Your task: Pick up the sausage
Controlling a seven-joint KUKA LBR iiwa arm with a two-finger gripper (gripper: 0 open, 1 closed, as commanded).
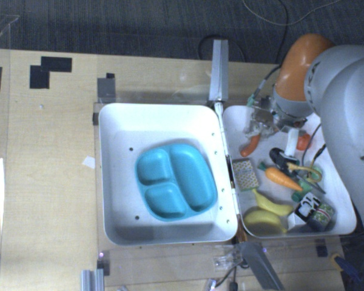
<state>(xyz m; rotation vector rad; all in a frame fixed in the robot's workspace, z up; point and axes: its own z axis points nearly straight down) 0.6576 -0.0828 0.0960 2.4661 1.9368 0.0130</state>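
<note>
**Q:** Yellow banana (pixel 273 204) and the yellow-green fruit (pixel 264 220) are sitting at the near edge of the right bin (pixel 347 220), correct?

**A:** Yes, side by side, touching. A dark can (pixel 315 213) is lying in that bin's near right corner.

**Q:** Where's the sausage?

**A:** Sausage (pixel 250 145) is lying in the right bin's far left part, near the wall shared with the left bin (pixel 112 180). Reddish-orange, tilted, one end pointing up toward the gripper.

**Q:** Gripper?

**A:** Gripper (pixel 258 128) is hanging just above the sausage's upper end, close or touching, can't separate them. Fingers: can't tell whether they're open or closed, too small and blurred. Nothing is visibly sitting between them.

**Q:** Other clutter?

**A:** Carrot (pixel 282 177) is lying mid-bin, a grey mesh square (pixel 246 174) just left of it, a dark eggplant-like piece (pixel 281 158) behind it. A small red item (pixel 303 142) is sitting under the arm.

**Q:** Left bin?

**A:** It's holding a blue divided tray (pixel 176 180), three compartments, roughly centred.
</note>
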